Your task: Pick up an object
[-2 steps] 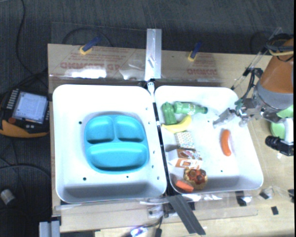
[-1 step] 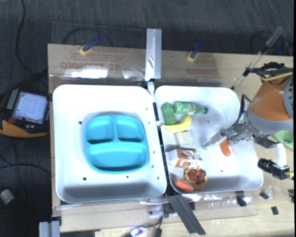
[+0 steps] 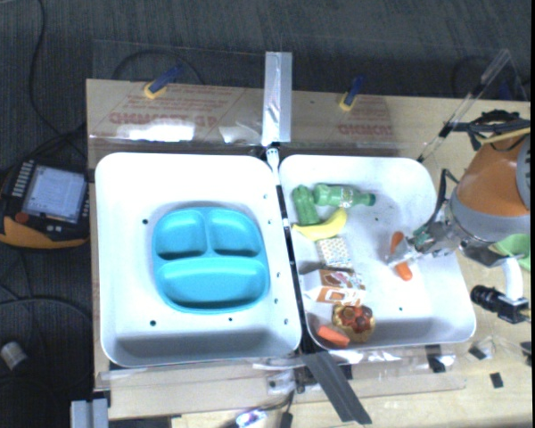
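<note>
My tool (image 3: 421,242), grip state I cannot tell, hangs at the right bin's (image 3: 446,321) right side just beside a small orange carrot (image 3: 404,271), which I judge light, hard, slippery, best pinched across its middle.

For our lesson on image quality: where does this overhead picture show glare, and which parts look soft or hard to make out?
Camera view: glare whitens the clear sheet behind the bins and the shiny strip; the white bin looks nearly washed out; the small items by the gripper are blurry, and the food pile lacks detail.
</note>
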Motion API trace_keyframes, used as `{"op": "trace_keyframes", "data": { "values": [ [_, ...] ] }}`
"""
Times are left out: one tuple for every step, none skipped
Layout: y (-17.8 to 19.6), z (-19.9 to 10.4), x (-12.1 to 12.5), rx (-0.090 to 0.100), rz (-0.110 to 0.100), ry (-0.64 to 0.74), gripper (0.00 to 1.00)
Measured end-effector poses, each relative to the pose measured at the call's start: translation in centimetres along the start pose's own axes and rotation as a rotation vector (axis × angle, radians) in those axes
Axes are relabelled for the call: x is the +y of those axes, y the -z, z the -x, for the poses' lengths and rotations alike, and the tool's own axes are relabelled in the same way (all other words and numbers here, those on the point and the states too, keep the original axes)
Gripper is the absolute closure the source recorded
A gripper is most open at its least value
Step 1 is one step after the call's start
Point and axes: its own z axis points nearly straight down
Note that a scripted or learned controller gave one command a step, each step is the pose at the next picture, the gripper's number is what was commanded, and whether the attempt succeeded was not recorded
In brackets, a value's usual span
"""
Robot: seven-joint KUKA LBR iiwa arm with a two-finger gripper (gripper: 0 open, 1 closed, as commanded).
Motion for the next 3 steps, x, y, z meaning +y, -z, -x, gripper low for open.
{"op": "trace_keyframes", "data": {
  "values": [
    [-1.1, -2.6, 2.6, -0.007, 0.003, 0.002, 1.0],
    [0.1, -5.5, 4.5, -0.004, -0.003, 0.08, 1.0],
    [7.9, -12.7, 10.9, -0.005, -0.002, 0.099, 1.0]
  ]
}}
